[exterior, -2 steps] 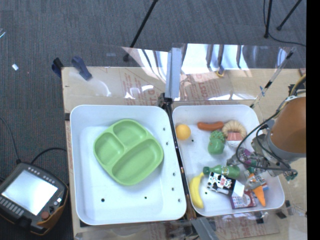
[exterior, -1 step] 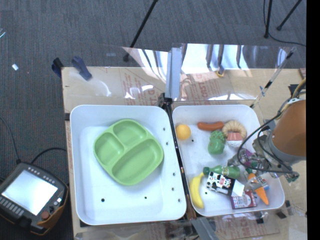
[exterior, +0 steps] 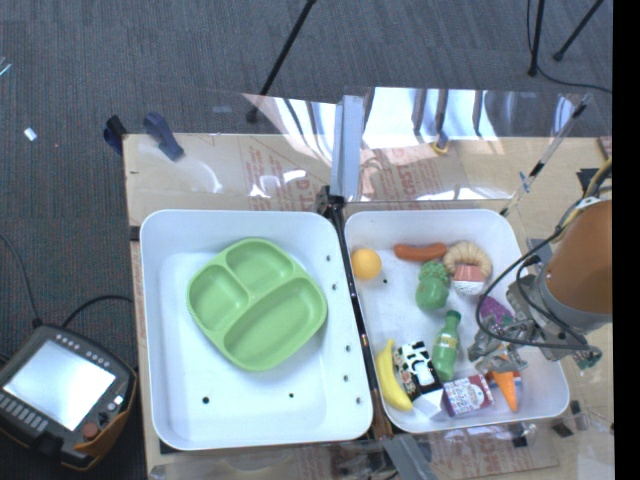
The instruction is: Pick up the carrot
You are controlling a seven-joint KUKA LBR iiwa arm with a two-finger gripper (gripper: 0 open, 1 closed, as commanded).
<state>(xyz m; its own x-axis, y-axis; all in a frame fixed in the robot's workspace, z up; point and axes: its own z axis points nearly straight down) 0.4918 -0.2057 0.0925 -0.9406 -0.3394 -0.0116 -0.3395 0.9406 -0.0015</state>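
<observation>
My gripper (exterior: 503,353) hangs low over the right bin's (exterior: 520,230) near right corner, directly above the carrot (exterior: 508,388); whether it is open or closed I cannot tell. The carrot lies on the bin floor, just beside a red carton (exterior: 466,396). Further left in this bin are a green bottle (exterior: 445,345), a banana (exterior: 391,378), an orange (exterior: 366,264) and a sausage (exterior: 420,251). The left bin (exterior: 170,388) holds a green plate (exterior: 257,303).

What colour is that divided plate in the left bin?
Light green; the divided plate shows clearly in the camera view.
</observation>
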